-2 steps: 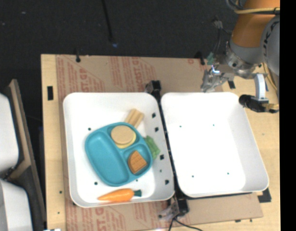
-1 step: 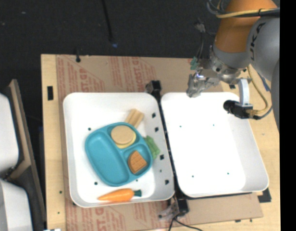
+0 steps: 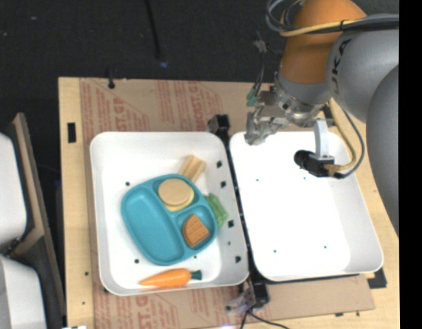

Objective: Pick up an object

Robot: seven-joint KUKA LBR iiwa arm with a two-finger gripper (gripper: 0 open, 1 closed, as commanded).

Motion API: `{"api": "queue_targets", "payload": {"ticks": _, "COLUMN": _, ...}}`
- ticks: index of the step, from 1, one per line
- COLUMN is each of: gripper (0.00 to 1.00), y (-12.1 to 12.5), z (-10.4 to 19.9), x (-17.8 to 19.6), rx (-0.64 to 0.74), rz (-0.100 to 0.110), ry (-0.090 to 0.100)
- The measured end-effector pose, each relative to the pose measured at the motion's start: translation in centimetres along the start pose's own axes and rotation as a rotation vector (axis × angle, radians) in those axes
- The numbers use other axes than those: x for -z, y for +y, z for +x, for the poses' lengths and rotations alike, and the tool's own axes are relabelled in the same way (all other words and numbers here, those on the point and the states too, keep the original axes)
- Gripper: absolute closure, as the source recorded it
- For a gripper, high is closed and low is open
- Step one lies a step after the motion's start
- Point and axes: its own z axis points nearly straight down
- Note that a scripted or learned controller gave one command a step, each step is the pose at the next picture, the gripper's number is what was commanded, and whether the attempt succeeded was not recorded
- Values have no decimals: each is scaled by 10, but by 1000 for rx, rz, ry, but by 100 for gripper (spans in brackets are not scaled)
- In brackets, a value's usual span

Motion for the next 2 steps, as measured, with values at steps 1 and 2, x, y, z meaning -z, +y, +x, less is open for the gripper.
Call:
{"api": "queue_targets", "payload": {"ticks": 1, "gripper": 100, "y": -23, "z": 57, "x": -2, "rx": 2, "rz": 0, "ry": 1}}
{"api": "queue_targets", "payload": {"ticks": 2, "gripper": 100, "y": -32, "z": 108, "x": -14, "rx": 1, "rz": 0, "ry": 0}}
